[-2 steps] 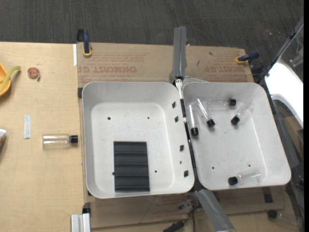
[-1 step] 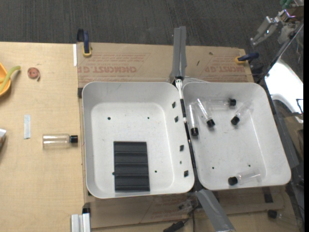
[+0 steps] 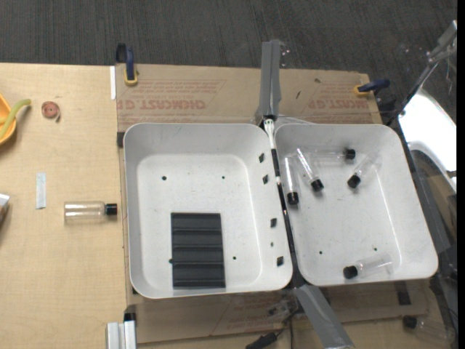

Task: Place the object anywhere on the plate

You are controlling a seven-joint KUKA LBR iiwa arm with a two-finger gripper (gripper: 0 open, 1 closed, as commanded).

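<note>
Lying farthest from the arm, on the bare wooden bench, a clear vial [image 3: 87,210] has its long axis level across the view, black cap toward the bins. Closer to the arm, the left bin [image 3: 138,195] holds the black ridged plate [image 3: 196,251] near its front wall, with nothing on it. The right bin [image 3: 407,217], nearest the arm, holds five more capped vials. One [image 3: 290,177] runs along the bin's left wall, cap toward the front. A second [image 3: 309,171] slants beside it, cap also frontward. A third [image 3: 330,155] lies level at the back, cap toward the arm. A fourth [image 3: 362,171] slants, cap down-left. The fifth [image 3: 369,268] lies near the front wall, cap pointing away from the arm. The arm [image 3: 425,118] shows as a pale blur at the right edge; whether its gripper is open or closed cannot be told.
</note>
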